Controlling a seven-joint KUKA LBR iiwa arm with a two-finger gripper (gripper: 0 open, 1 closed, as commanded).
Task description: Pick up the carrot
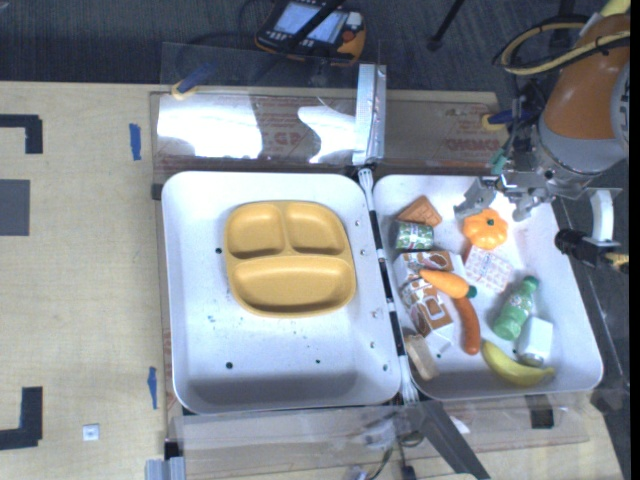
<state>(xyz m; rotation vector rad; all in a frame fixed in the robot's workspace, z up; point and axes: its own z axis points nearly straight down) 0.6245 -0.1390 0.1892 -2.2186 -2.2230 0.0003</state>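
The carrot [445,282], orange with a small green tip at its right end, lies slantwise in the middle of the right bin [585,318], resting on brown snack packets [428,306]. My gripper [497,207] hovers at the back of that bin, above and to the right of the carrot. It stands open, with one finger on each side of a small orange pumpkin [485,229], and nothing is held between them.
Around the carrot lie a reddish sausage [468,326], a green bottle [515,308], a banana [515,364], a green can [413,235], a brown wedge [420,211] and a pink-printed card [490,265]. A yellow divided plate [290,255] sits in the left bin [190,298].
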